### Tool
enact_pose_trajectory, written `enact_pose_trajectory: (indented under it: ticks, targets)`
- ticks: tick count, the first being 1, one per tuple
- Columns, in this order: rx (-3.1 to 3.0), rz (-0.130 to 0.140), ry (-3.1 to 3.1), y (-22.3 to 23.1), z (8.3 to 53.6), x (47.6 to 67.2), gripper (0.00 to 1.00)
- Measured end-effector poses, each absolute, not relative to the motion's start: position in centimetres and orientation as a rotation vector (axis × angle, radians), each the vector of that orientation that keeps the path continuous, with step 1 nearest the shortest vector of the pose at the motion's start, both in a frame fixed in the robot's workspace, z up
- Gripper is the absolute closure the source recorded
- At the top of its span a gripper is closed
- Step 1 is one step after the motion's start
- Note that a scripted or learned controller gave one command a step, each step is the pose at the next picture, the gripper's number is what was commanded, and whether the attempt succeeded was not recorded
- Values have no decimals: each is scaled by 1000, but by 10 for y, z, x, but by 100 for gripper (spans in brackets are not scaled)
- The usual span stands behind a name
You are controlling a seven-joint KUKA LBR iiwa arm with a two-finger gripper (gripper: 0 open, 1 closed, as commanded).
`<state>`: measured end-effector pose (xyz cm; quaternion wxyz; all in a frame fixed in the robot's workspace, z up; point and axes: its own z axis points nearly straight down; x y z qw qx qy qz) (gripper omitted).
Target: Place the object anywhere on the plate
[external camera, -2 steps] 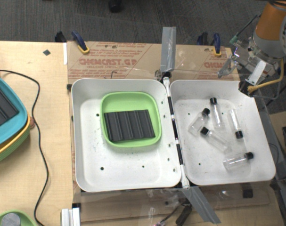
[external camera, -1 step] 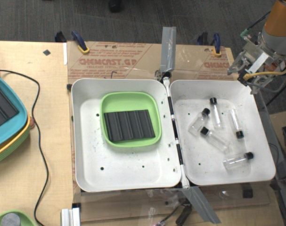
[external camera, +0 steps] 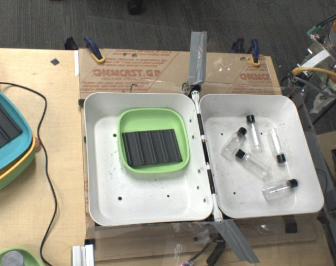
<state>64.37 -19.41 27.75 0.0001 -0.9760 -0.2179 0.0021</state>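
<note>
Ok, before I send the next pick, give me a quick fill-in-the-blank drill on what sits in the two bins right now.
1. The square green plate lies in the ____ white bin as the camera sees it.
2. The dark ribbed rectangular mat rests on the ____.
3. The clear plastic vials with black caps lie in the ____ white bin.
4. Each vial's cap is coloured ____.

Missing words: left; plate; right; black
</note>
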Motion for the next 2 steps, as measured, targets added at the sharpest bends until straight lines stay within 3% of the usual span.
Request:
enact_pose_trajectory:
  ticks: [2]
  targets:
    - [-3124,11,-324,-221,281,620,0]
